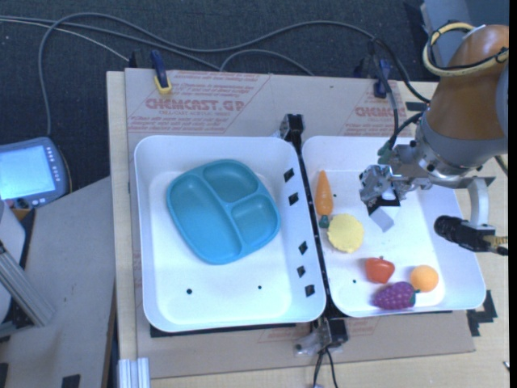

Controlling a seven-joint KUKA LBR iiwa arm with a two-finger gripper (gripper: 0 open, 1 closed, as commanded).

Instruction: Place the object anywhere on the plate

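Task object not specified; nearest candidate is the yellow piece (346, 233) in the right bin (460, 297), just below the carrot (323, 192). Probably light, stiff plastic, smooth, rounded: grip across its middle. Gripper (380, 194) hovers just beside it; fingers' state: cannot tell. Plate (222, 210) sits in the left bin (161, 297).

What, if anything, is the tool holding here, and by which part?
Nothing shows between its tips: the tool hangs over the right bin, apart from the carrot and the yellow piece.

Handheld screen (28, 170) left of bench.
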